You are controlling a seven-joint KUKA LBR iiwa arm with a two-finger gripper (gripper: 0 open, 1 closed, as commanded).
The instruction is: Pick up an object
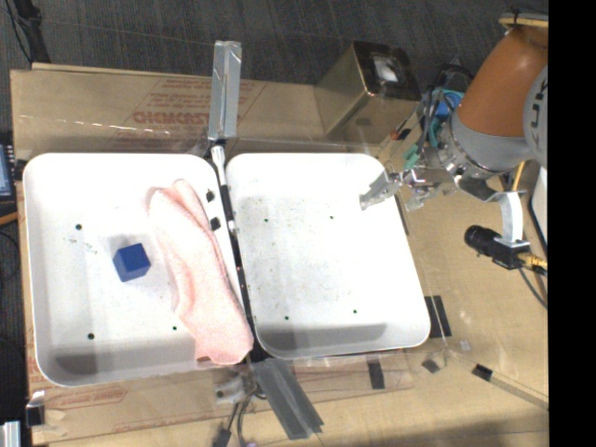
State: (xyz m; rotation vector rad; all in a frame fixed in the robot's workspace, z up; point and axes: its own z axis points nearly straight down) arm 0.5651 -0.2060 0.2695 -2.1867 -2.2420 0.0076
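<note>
In the left bin (56,250) a small blue cube (131,261) lies on the white floor. Just beside it, on its right, a pink towel (196,268) stretches along the right wall of this bin. The right bin (391,305) stands next to it. Over its upper right edge the gripper (380,192) hangs with nothing between its fingers, apparently spread.

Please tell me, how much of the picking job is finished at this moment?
Nothing looks done yet. The blue block and the pink towel lie in the left bin. The gripper is over the right bin's upper right corner, holding nothing visible. Reaching an object, gripping and lifting all remain.
</note>
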